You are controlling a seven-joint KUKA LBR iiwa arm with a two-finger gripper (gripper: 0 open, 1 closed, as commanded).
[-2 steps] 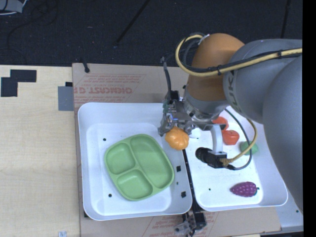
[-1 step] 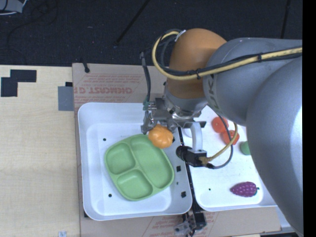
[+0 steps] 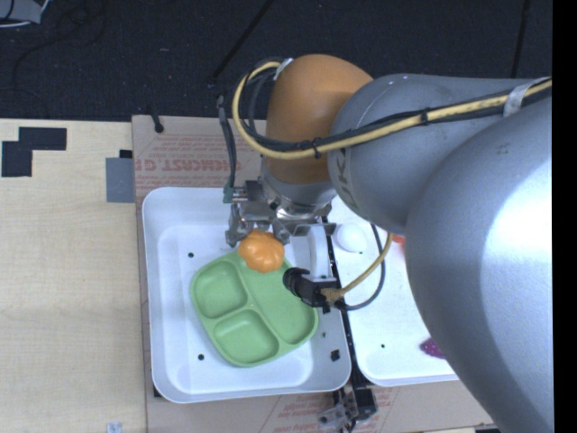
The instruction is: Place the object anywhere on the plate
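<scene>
Presently, my arm (image 3: pixel 433 206) covers most of the right bin (image 3: pixel 397 350) and reaches across to the left bin (image 3: pixel 171 332). In that left bin lies the green plate (image 3: pixel 248 318), divided into three compartments, tilted diagonally. An orange ball (image 3: pixel 261 252) sits at the plate's upper edge, directly beneath the gripper (image 3: pixel 270 228). I cannot tell from this angle how the jaws stand, nor whether the ball is held or merely resting on the rim. My judgement: the ball is too near the edge for a safe release. I would shift it toward the plate's centre, over a compartment, lower gently, then let go so it cannot roll off.
</scene>
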